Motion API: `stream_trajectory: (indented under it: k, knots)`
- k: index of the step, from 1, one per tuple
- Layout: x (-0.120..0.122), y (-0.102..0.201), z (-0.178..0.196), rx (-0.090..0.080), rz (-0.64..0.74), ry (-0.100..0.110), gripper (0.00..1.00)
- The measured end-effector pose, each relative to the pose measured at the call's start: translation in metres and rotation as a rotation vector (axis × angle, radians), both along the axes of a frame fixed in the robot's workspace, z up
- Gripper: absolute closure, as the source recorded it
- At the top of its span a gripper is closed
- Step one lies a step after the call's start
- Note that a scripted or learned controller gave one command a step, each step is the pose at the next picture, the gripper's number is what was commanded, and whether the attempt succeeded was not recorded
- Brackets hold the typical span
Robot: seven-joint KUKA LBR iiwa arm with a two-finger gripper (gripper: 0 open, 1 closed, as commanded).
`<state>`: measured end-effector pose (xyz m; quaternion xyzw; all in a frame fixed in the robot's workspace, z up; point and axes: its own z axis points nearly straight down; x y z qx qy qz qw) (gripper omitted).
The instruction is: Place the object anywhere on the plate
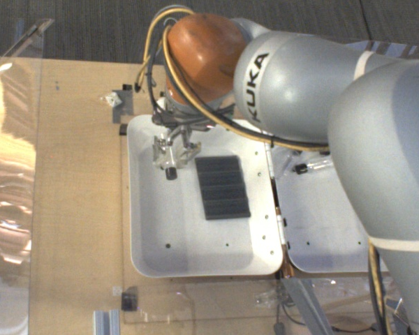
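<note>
A grey robot arm [314, 82] with an orange band reaches in from the right over two shallow white bins on a tan table [77, 208]. The landmark here is a dark, ribbed rectangular plate [223, 187] lying flat near the middle of the left bin [195, 257]. The pincer [172, 160] hangs just to the left of the plate's upper corner, over bare bin floor and close to the plate's left edge without covering it. Whether its fingers are spread or pressed together cannot be told from this angle. A small dark bit shows at its tip, too small to say whether that is a held object or part of the tool, so the object's place cannot be fixed with certainty. Judging from this, the step in hand is either the carry toward the plate or a grasp beside it. If something is held, the next move calls for a short shift to the right until the tip is above the plate, then a release. The plate's whole top looks free. The bin wall stands well to the left of the plate, with open floor below it; to the right of the plate, the seam with the right bin [321, 243] is near.
</note>
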<state>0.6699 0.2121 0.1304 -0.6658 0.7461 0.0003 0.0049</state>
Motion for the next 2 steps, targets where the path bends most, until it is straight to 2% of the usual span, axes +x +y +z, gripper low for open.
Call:
stream_trajectory:
  k: [1, 2]
  knots:
    - [0.0, 0.009, 0.096, -0.003, 0.459, -0.005, 1.0]
    - [-0.001, 0.024, 0.022, -0.004, 0.892, -0.001, 1.0]
